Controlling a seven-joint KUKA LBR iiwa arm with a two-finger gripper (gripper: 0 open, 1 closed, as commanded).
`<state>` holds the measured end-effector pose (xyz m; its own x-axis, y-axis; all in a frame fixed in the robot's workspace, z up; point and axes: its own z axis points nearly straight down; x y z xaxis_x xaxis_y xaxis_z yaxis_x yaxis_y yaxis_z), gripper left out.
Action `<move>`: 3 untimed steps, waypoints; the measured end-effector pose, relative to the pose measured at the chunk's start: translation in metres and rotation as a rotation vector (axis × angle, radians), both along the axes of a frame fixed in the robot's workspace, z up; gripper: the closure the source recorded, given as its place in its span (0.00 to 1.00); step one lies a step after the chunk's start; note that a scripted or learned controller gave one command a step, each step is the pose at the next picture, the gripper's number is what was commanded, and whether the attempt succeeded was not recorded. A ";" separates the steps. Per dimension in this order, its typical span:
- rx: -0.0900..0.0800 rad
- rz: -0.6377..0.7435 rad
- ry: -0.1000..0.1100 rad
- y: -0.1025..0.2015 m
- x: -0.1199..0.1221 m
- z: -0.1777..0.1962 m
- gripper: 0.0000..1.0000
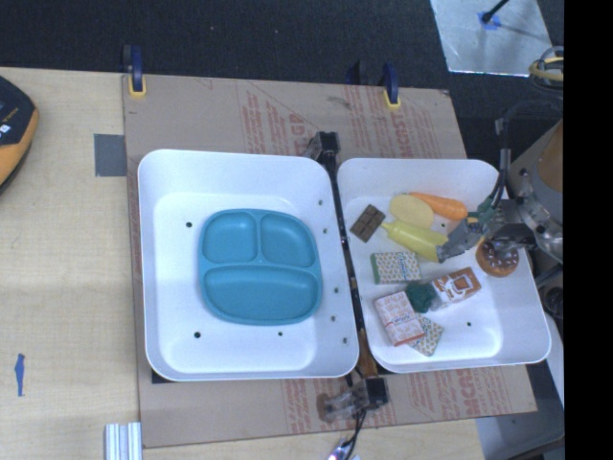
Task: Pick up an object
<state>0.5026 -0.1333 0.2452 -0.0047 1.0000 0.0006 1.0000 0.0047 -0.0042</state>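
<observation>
The right bin [517, 338] holds several small items. Two yellow banana-shaped pieces [414, 228] lie beside an orange carrot [442, 203] near the back. A brown chocolate-like block [368, 222] sits to their left. Toward the front are a pale green patterned packet [395, 266], a dark green block [421, 297], a red-and-white packet [397, 317] and a brown-and-white packet [456, 285]. A brown round cookie [498, 257] lies at the right. My gripper [460, 240] reaches in from the right, low over the bin, its tip right by the end of the lower yellow piece.
The left bin [163, 257] carries a blue divided plate [260, 265]. A central divider with black clips runs between the bins. The arm's grey wrist [522, 214] hangs over the right bin's right rim. A yellow-black device [11, 127] rests at the bench's far left.
</observation>
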 end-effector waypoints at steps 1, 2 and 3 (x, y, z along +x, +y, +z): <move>-0.001 0.005 0.000 0.006 0.037 -0.114 0.00; -0.003 0.003 -0.007 0.016 0.132 -0.154 0.00; -0.003 -0.001 0.017 0.030 0.151 -0.153 0.00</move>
